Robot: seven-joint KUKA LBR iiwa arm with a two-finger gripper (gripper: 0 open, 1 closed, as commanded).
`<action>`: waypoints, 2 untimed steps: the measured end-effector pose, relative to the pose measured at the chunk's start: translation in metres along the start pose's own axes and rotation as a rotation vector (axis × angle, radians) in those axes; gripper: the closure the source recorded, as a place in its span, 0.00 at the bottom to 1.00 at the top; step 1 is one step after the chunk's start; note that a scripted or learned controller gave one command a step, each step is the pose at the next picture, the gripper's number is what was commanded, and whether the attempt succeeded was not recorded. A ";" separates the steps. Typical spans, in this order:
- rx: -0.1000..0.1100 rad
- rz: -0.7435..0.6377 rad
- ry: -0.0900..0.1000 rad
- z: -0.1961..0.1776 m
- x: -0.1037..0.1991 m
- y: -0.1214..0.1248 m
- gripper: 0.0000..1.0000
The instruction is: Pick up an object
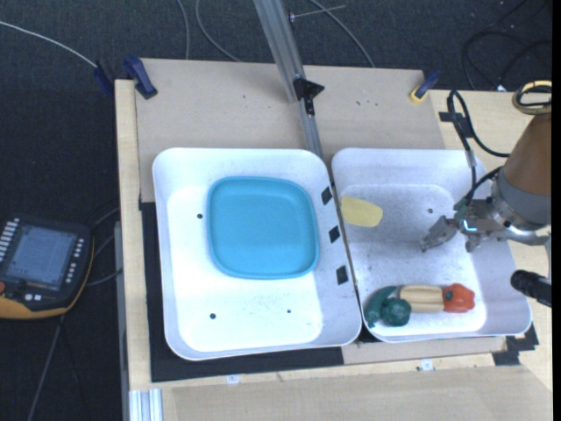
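Note:
In the right bin (pixel 412 169) a flat yellow piece (pixel 361 211) lies near the left wall. Along the front wall sit a dark green object (pixel 388 310), a tan wooden piece (pixel 422 298) and a red object (pixel 458 298), in a row and touching. My gripper (pixel 450 240) hangs over the bin's right-middle floor, its fingers spread open with nothing between them. It is above and slightly right of the front row, and well right of the yellow piece.
The left bin (pixel 175 261) holds a blue square plate (pixel 263 226). A metal pole (pixel 280 33) slants down from the top to the gap between the bins. Black cables (pixel 465 130) run along the arm at right. A teach pendant (pixel 39 261) lies on the floor at left.

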State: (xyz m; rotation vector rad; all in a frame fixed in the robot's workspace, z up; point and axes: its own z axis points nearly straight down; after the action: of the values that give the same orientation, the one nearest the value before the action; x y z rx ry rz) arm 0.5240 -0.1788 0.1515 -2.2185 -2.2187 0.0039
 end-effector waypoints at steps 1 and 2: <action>0.000 0.000 0.000 0.052 0.000 -0.001 0.00; -0.006 0.000 -0.001 0.039 0.000 0.001 1.00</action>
State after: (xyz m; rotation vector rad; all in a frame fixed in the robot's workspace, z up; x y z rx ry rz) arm 0.5246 -0.1786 0.1123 -2.2218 -2.2228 -0.0018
